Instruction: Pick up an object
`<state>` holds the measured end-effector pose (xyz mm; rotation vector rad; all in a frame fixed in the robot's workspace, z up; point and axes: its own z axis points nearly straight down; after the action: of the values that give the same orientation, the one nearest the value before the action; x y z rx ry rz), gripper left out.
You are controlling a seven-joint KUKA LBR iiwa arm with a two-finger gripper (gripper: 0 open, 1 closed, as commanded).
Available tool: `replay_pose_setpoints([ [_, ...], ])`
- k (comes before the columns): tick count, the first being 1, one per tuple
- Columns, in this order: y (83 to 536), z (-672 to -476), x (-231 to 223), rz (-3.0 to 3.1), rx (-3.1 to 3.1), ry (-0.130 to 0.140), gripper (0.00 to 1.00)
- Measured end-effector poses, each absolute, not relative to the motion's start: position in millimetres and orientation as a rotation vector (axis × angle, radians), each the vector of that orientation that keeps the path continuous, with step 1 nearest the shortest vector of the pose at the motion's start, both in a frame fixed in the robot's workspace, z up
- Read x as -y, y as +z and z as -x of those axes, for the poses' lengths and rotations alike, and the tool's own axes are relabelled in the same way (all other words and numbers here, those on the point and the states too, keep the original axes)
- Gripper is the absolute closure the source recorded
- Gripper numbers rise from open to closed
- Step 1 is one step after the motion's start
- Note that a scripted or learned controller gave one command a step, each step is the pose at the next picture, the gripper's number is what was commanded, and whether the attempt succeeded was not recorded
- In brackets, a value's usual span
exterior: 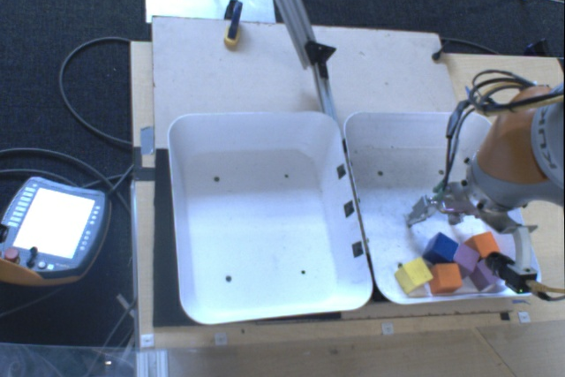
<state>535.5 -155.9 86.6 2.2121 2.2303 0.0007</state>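
The gripper (434,209), fingers spread and gripping nothing, is hovering in the right bin (388,181) at ten o'clock from the blue block (440,246), which is sitting packed among neighbours, so closing fingers are risking snagging several or slipping off.

Arm (516,156) low, jaws spread

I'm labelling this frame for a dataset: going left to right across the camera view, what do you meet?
Teach pendant → left white bin → right white bin, then within it: yellow block → blue block → orange-banded arm.
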Motion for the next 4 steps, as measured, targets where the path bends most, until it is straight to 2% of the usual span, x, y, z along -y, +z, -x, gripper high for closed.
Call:
replay_pose_setpoints([
  [1,90,-534.4,157,-2.216,-2.225,0.001,0.0],
  [2,90,-521.1,129,-2.215,-2.23,0.001,0.0],
  [3,259,-525.8,201,-2.212,-2.214,0.006,0.0],
  [4,86,-572.2,190,-2.215,-2.23,-0.001,0.0],
])
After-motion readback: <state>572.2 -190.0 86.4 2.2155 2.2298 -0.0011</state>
